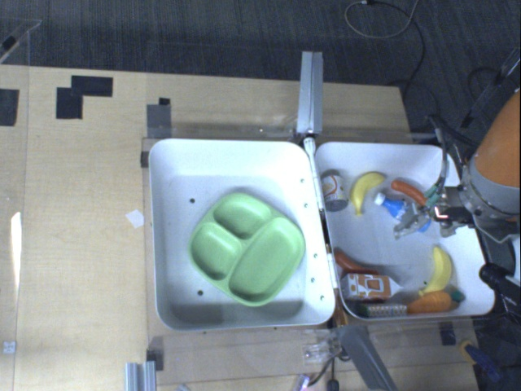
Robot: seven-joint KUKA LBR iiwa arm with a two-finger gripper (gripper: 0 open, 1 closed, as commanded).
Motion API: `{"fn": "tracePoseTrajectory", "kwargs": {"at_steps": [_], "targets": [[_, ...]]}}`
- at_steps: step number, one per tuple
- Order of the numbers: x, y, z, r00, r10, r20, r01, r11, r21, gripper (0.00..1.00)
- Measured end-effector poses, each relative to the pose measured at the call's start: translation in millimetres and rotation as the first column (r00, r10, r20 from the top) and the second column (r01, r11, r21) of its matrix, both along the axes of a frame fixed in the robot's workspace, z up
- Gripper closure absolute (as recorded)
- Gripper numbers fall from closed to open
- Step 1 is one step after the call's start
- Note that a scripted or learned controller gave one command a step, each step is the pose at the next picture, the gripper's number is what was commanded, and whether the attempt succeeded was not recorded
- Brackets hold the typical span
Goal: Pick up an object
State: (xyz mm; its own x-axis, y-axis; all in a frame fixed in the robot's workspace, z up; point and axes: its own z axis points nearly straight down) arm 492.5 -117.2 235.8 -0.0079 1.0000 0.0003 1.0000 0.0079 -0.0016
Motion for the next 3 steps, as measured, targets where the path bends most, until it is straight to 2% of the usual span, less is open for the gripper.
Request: {"fn": "tracePoseTrajectory", "kwargs": {"at_steps": [1,2,3], "targets": [[61.5,-39.4,-144.9,0.997,-0.074,0.001,0.074,0.997,0.002,0.00],[64.2,-37.7,-136.7,0.997,-0.071,0.002,0.071,0.997,0.004,1.00],[27.2,-62.1,77.5,0.987,-0.162,0.009,0.162,0.987,-0.002,1.00]]}}
